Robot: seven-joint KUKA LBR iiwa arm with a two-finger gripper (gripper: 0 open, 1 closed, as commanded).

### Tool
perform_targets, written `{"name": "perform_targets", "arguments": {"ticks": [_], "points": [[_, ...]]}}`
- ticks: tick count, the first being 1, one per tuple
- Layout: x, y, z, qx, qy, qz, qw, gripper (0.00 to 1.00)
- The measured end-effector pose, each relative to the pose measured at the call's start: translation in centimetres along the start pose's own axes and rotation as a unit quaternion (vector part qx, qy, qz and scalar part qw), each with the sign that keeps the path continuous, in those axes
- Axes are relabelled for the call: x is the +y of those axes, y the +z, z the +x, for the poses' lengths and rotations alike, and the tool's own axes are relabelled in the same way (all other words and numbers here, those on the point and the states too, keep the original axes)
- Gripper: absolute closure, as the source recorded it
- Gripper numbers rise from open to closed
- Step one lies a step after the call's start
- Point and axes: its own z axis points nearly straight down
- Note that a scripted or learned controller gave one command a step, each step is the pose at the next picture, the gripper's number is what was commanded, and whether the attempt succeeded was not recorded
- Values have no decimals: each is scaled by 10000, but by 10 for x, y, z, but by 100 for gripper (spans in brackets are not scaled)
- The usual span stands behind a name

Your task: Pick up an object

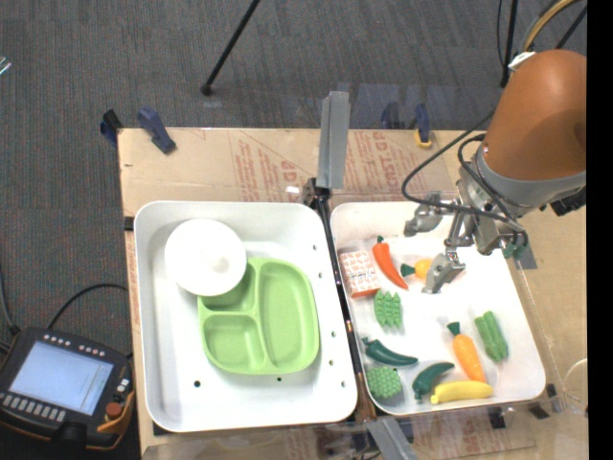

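Note:
The right bin (512, 286) holds several toy foods. An orange carrot (388, 264) lies beside a red and white box (359, 271), with a small yellow piece (421, 269) just right of the carrot. My gripper (432, 249) hangs over the upper middle of this bin, right of the carrot and over bare white floor. Its fingers (442, 274) are spread open with nothing between them. Lower in the bin lie a second carrot (466, 351), a green pickle (491, 334) and a yellow banana (461, 391).
Also in the right bin are a green ridged piece (387, 310), a dark green pepper (389, 354), another green ridged piece (385, 381) and a dark green piece (431, 376). The left bin (153, 353) holds a white plate (205, 255) and a green divided tray (261, 318).

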Motion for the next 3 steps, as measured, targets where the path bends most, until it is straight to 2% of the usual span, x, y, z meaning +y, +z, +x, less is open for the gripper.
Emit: {"name": "perform_targets", "arguments": {"ticks": [1, 2, 3], "points": [[-28, 163, -37, 3, 219, -2, 9998, 0], [-43, 166, 43, -40, 196, 2, 9998, 0], [-74, 164, 86, -134, 165, 16, 9998, 0]]}}
